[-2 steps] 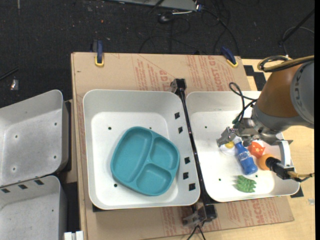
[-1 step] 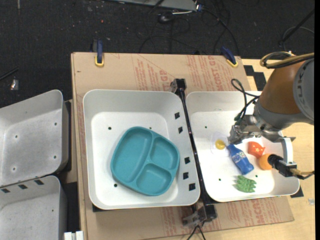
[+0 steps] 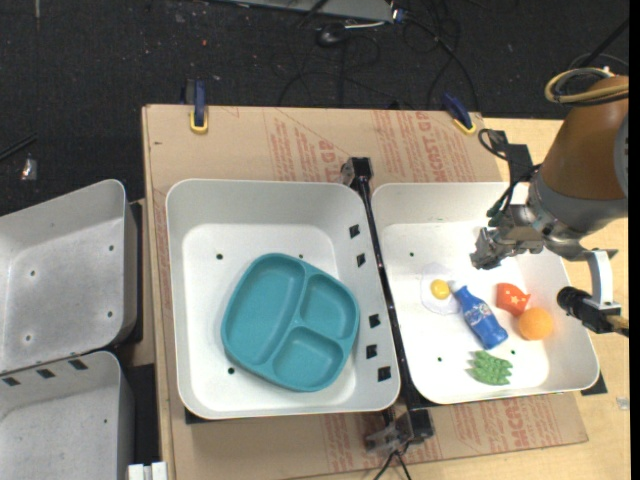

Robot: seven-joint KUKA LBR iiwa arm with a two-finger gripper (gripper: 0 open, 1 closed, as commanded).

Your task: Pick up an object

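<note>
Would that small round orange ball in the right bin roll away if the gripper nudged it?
Probably: the small round orange ball looks smooth, with no flat side. The red piece beside it might stop it that way. It looks light.

I see the gripper (image 3: 490, 251) above the right bin (image 3: 420, 218), near a blue bottle (image 3: 479, 317), fried egg (image 3: 439, 291), orange (image 3: 535, 323) and green toy (image 3: 490, 368). A teal tray (image 3: 290, 321) occupies the left bin (image 3: 200, 218).

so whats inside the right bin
The right bin holds a fried egg toy, a blue bottle, a red piece, an orange and a green item. The gripper covers part of the bin's floor.
</note>
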